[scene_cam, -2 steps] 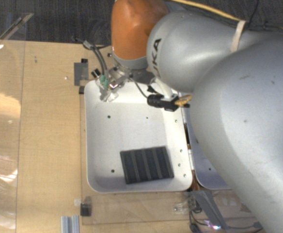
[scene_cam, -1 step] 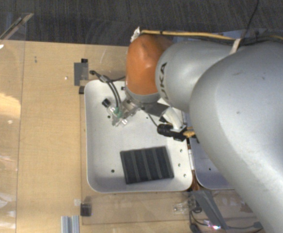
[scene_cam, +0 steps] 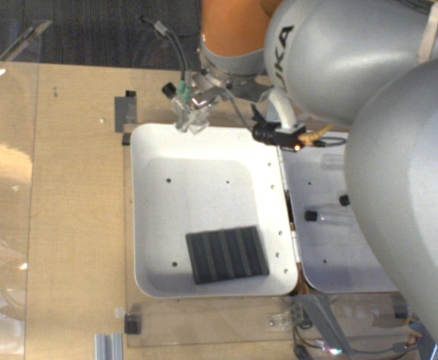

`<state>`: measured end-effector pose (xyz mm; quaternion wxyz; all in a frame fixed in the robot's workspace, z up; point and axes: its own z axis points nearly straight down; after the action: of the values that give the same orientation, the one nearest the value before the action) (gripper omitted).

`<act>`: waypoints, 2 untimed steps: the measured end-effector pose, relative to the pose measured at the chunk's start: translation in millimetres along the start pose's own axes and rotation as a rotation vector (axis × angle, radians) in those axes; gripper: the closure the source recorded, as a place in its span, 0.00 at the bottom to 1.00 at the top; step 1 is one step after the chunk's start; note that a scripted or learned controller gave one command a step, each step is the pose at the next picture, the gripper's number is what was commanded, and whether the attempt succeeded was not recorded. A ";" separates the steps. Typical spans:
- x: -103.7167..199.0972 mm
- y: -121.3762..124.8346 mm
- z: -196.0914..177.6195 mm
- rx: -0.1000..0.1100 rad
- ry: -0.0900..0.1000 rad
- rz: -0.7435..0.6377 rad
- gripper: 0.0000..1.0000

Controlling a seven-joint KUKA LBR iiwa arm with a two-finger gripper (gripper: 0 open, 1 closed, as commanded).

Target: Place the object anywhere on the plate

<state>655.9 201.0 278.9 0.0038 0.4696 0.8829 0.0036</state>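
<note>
A dark ribbed rectangular plate (scene_cam: 226, 254) lies in the near part of the left white bin (scene_cam: 145, 201). My gripper (scene_cam: 190, 117) hangs over the far rim of that bin, near its middle, well away from the plate. I cannot make out anything held in it. Two small dark objects (scene_cam: 343, 199) (scene_cam: 310, 216) lie in the right bin (scene_cam: 316, 261), partly beside the arm.
The large grey arm (scene_cam: 369, 66) with its orange band (scene_cam: 234, 13) covers most of the right bin and the top right. Cables (scene_cam: 286, 135) hang by the wrist over the divide between bins. Black brackets (scene_cam: 127, 109) (scene_cam: 132, 323) sit on the wooden bench left of the bin.
</note>
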 end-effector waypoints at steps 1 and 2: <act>9.6 21.3 58.3 0.007 0.001 0.318 1.00; 38.4 -33.6 153.8 0.012 0.002 0.657 1.00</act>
<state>608.1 214.5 124.7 -0.0009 0.7295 0.6840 0.0000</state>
